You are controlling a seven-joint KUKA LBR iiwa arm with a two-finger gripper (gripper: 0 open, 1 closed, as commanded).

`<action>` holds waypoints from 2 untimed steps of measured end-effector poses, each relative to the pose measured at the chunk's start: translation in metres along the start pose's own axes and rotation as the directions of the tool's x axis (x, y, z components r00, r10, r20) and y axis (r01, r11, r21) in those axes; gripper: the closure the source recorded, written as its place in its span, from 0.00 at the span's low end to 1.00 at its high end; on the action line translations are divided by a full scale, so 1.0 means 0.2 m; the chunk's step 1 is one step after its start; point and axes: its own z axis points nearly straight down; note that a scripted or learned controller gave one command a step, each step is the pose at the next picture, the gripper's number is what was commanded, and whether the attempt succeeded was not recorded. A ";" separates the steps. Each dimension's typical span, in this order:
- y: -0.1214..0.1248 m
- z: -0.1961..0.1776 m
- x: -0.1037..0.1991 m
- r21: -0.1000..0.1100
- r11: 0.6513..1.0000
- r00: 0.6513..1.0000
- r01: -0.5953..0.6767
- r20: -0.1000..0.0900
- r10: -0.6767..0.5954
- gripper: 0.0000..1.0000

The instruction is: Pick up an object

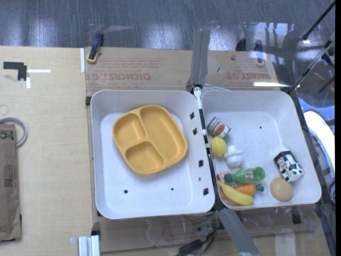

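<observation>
Banana [236,194] beside carrot [245,189] in right bin [266,119]

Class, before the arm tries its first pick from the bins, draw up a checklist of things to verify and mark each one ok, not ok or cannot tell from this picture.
1. Objects present to pick: ok, right bin holds several.
2. An isolated target: ok, the black and white carton lies apart from the clutter.
3. Banana free to lift: not ok, it lies against the carrot and the bin corner.
4. Yellow divided plate lies flat in the left bin: ok.
5. Gripper ready: cannot tell.
</observation>
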 end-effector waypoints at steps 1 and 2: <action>-0.12 0.40 0.02 0.000 0.989 0.989 -0.146 -0.003 0.146 1.00; -0.03 0.04 0.00 -0.002 0.993 0.993 -0.119 -0.003 0.119 1.00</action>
